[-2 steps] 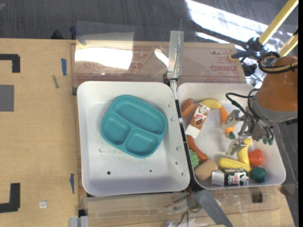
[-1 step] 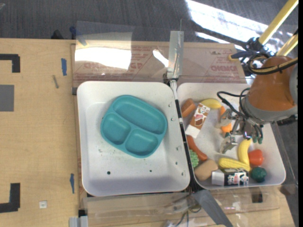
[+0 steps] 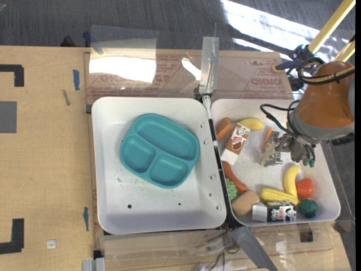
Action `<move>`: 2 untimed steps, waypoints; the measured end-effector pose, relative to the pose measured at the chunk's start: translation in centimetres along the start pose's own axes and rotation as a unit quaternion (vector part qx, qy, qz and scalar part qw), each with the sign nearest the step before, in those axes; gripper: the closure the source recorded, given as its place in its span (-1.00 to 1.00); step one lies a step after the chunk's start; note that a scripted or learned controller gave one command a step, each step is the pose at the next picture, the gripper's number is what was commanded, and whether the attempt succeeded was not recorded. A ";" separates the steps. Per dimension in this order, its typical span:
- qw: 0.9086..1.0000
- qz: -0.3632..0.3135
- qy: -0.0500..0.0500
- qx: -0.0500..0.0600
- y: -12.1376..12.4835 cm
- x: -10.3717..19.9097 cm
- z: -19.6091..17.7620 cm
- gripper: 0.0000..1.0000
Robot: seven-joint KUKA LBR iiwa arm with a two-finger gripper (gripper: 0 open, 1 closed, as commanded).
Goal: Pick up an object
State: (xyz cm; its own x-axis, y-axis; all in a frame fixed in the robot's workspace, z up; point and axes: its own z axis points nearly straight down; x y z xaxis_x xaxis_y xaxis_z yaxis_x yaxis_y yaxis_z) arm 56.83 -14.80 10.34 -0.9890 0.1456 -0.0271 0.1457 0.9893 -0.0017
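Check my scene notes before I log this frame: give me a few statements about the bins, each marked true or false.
1. The teal divided plate lies in the left bin. True.
2. The toy food sits in the left bin. False: it is in the right bin.
3. The gripper is above the right bin. True.
4. The banana lies on the plate. False: it lies in the right bin, beside the corn cob.

Arm [image 3: 330, 97]: cut off by the right edge. Gripper [image 3: 276, 153]: fingertips blurred against the right bin's [image 3: 333, 193] floor; their spacing cannot be told. Carton [image 3: 238, 139]: label print too small to be read. Green item [image 3: 231, 189]: partly hidden at the bin wall. Worktop [image 3: 45, 151]: cropped at left.
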 end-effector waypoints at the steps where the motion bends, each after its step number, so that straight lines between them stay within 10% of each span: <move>1: 1.000 0.000 0.001 0.000 0.0 0.1 0.1 -1.00; 2: 0.999 -0.049 0.008 -0.001 0.2 -4.6 1.6 -1.00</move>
State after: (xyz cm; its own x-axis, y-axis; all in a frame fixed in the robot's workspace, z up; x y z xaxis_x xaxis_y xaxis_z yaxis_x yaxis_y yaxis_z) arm 61.47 -15.27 8.91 -0.9988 0.0471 -0.0116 0.0472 0.9989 -0.0012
